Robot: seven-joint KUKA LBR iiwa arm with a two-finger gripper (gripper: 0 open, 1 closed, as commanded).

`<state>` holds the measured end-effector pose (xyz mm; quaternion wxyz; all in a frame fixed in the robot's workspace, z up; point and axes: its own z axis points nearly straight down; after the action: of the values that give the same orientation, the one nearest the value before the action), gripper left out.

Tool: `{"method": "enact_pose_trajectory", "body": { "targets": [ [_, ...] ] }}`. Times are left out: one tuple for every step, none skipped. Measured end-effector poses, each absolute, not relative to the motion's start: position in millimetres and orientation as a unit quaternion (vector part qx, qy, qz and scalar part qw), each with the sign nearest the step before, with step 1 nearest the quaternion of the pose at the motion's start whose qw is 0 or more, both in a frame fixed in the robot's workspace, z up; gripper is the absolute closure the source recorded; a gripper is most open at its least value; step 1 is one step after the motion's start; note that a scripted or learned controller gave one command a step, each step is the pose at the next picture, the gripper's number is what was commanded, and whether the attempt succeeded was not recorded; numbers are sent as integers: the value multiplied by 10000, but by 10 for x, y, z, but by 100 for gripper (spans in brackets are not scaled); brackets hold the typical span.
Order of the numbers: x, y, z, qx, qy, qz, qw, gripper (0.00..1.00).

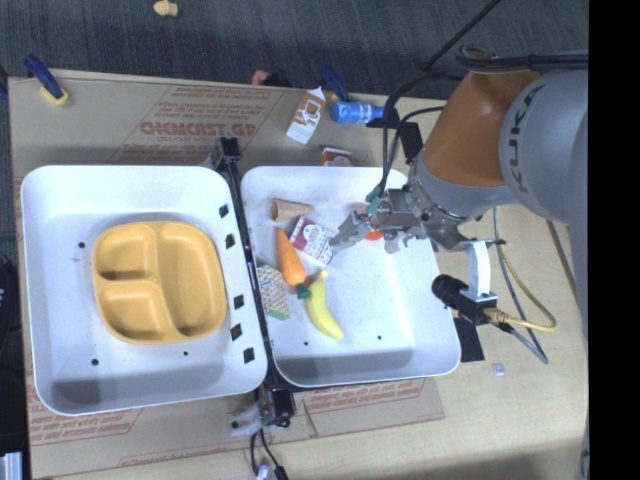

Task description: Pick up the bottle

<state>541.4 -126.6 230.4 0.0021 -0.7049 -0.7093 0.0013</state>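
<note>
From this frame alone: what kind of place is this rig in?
Likely a robotics lab pick-and-place cell, not a kitchen. Two white bins sit on cardboard sheeting, held by blue clamps. Toy food, a banana and a carrot, lies in the right-hand bin, and the KUKA arm trails loose cables.

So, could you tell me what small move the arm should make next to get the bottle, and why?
Probably lift slightly and travel toward the bench's far edge. The blue bottle lies on its side on the cardboard beyond the right bin, outside it, while the gripper hovers inside that bin near the carrot and the red and white packet, well apart from the bottle.
</note>
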Motion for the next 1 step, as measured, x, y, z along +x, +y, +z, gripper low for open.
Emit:
{"method": "enact_pose_trajectory", "body": {
  "targets": [
    [5417, -1263, 2404, -7032, -7110, 21, 32, 100]
  ]
}}
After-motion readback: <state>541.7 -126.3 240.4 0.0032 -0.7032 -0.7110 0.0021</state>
